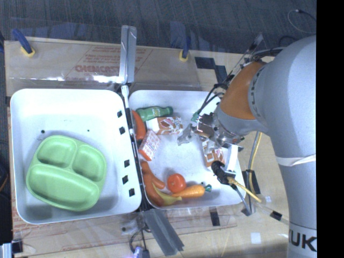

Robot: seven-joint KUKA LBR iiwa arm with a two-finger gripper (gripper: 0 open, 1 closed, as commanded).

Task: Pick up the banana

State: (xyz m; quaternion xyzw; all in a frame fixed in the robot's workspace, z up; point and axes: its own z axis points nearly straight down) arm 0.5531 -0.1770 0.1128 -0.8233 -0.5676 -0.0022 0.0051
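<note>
The banana [164, 196] is yellow and lies in the front left corner of the right bin [177, 98]. It is tucked under a red-orange round fruit [176, 183] and beside a carrot [194, 191]. My gripper [187, 135] hangs over the middle of that bin, up and to the right of the banana and well apart from it. Nothing shows held in it. The grey arm with its orange band [236, 98] reaches in from the right.
The right bin also holds a green bottle [154, 112], a long orange-red piece [139, 126] along the left wall, and snack packets [171, 124] [150, 145] [215, 156]. A green divided tray [67, 171] lies in the left bin [21, 106].
</note>
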